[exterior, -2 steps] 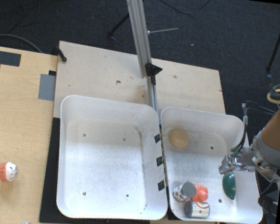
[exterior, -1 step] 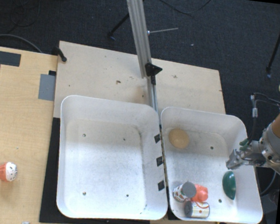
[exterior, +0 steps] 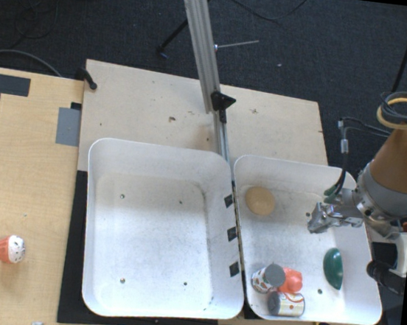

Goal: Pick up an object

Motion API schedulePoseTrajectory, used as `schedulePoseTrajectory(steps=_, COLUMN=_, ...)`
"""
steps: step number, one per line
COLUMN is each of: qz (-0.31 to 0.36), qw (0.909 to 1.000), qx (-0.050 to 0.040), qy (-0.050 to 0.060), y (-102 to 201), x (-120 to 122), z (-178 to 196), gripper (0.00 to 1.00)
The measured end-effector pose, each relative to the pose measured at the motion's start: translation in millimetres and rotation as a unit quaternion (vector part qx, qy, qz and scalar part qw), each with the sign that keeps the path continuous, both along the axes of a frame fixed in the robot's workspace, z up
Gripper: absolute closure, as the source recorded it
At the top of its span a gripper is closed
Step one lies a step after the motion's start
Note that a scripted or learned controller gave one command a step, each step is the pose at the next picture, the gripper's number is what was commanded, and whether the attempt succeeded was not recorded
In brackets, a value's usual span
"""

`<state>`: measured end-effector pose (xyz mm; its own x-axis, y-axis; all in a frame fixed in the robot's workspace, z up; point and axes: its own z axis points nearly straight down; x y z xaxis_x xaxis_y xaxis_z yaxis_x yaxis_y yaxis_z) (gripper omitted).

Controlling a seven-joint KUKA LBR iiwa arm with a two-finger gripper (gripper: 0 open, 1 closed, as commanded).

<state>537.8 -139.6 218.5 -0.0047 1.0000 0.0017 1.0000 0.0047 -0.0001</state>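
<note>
Your gripper [exterior: 320, 219] hangs over the right bin [exterior: 362, 316]; whether it is wide or narrow cannot be told, and nothing shows in its grasp. The tan ball [exterior: 261, 200] lies to its left, the green piece [exterior: 334, 267] just below it, and the cans [exterior: 279, 290] farther below-left.

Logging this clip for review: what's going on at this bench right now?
The grey KUKA arm's gripper hangs over the right white bin, holding nothing visible. Below it lie a round tan ball, a dark green oval piece and a cluster of small cans with an orange object. Nothing is picked up yet.
</note>
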Motion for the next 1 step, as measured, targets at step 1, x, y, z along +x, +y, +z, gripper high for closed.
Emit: schedulePoseTrajectory(steps=1, qz=0.0, qw=1.0, qx=0.0002, qy=0.0, y=48.8, x=14.6, z=11.5, gripper=1.0)
